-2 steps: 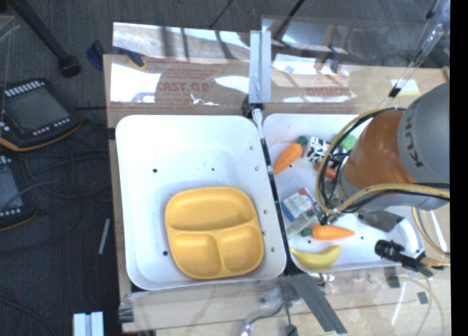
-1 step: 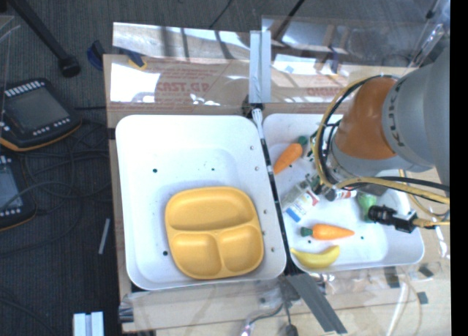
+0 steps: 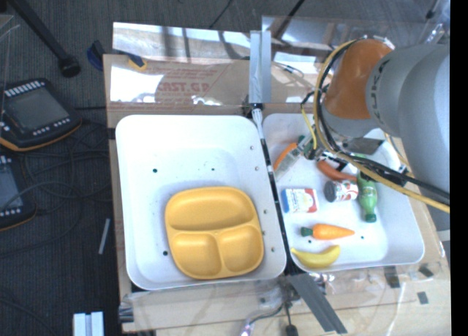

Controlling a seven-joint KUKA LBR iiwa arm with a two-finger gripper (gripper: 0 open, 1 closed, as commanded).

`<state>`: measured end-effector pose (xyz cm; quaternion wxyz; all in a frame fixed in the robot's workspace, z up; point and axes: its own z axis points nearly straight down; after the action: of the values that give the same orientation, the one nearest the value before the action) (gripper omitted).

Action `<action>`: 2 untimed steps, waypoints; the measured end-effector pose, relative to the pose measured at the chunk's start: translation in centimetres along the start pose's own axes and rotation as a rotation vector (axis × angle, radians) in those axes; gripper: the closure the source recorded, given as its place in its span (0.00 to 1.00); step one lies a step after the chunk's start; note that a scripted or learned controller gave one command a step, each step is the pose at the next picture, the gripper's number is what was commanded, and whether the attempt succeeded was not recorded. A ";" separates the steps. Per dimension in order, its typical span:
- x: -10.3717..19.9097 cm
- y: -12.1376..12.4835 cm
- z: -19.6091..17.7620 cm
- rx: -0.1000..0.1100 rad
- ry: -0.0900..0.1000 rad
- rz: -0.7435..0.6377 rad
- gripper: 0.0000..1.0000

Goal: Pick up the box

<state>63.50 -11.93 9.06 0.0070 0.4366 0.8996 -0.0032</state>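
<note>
Box [image 3: 299,200] flat in right bin [image 3: 395,250], near its left wall, about mid-length; white with red and blue print, face up. Nothing on it, nothing touching it.

Just right of box: small can [image 3: 340,192] lying on its side, then green bottle [image 3: 367,200] beside the can, roughly upright along the bin's length. Carrot [image 3: 329,232] below box, lying crosswise, green tip pointing toward the left wall. Banana [image 3: 316,256] at the near edge, by the near-left corner. Red sausage-like piece [image 3: 335,170] above the can, partly under cables. Orange item [image 3: 284,154] near the far-left corner, tilted along the left wall.

Arm [image 3: 409,107] in from the right, over the far half of the right bin, orange band [image 3: 357,82] above the far edge, yellow and black cables looped around the wrist. Gripper hidden below the arm body and cables; can't tell the state of the end effector. Well apart from box.

Left bin [image 3: 146,151]: yellow tray [image 3: 213,230], three compartments, sitting toward the near-right corner.
</note>
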 end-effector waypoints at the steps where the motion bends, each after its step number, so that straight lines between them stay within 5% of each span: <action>1: 2.7 -2.8 -0.1 -0.010 -0.007 0.516 0.00; 2: 0.4 0.8 0.0 -0.002 -0.003 0.644 0.00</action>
<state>63.87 -11.11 9.05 0.0092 0.6988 0.7153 -0.0006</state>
